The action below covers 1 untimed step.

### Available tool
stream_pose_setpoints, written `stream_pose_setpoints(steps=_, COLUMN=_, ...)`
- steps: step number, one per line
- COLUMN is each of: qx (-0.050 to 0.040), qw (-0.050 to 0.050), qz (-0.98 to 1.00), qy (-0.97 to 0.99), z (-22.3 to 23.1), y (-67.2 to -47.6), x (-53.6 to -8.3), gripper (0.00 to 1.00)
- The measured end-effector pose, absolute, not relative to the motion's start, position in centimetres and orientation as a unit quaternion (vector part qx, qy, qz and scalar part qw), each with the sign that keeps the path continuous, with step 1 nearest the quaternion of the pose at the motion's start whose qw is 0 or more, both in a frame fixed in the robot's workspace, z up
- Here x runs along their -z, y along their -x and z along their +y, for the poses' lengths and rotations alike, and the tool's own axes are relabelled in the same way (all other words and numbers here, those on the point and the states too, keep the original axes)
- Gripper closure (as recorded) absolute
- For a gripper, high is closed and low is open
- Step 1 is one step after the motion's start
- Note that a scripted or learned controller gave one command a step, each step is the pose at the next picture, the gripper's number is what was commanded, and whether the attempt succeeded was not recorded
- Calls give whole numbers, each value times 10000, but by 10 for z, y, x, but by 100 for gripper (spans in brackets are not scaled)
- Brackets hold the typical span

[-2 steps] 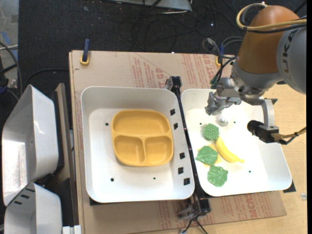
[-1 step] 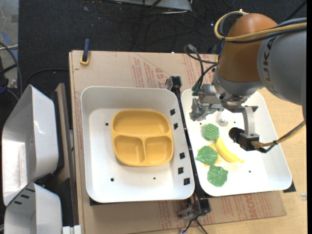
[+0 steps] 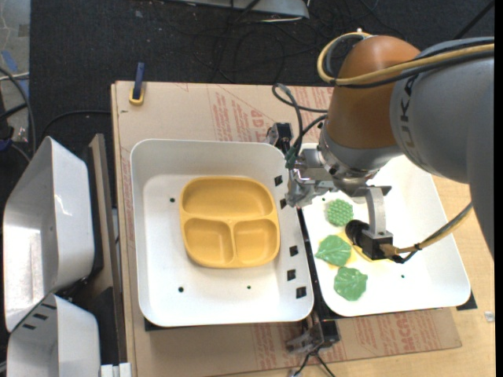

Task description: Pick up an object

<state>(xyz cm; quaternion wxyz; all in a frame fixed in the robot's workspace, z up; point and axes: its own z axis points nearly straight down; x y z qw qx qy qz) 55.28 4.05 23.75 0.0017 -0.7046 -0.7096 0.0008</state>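
Observation:
Three green pieces lie in the right bin (image 3: 440,234): a round bumpy one (image 3: 339,210), a leafy one (image 3: 333,250) and another leafy one (image 3: 350,283) nearer the front. A bit of something yellow (image 3: 383,258) peeks out beside them. My gripper (image 3: 308,188) hangs under the orange-banded wrist over the back left corner of the right bin, close to the wall between the bins. It sits just left of the bumpy green piece. The wrist hides most of the gripper.
The left bin (image 3: 157,210) holds a yellow divided plate (image 3: 230,220). The bulky grey arm covers the back of the right bin. Cardboard (image 3: 204,108) lies under both bins, and white tubs (image 3: 43,210) stand at the far left.

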Motion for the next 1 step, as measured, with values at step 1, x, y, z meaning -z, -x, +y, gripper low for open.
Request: stream_pose_setpoints(steps=1, qx=-8, qw=17, qz=-7100, qy=7042, z=89, y=-526, x=-237, gripper=100)
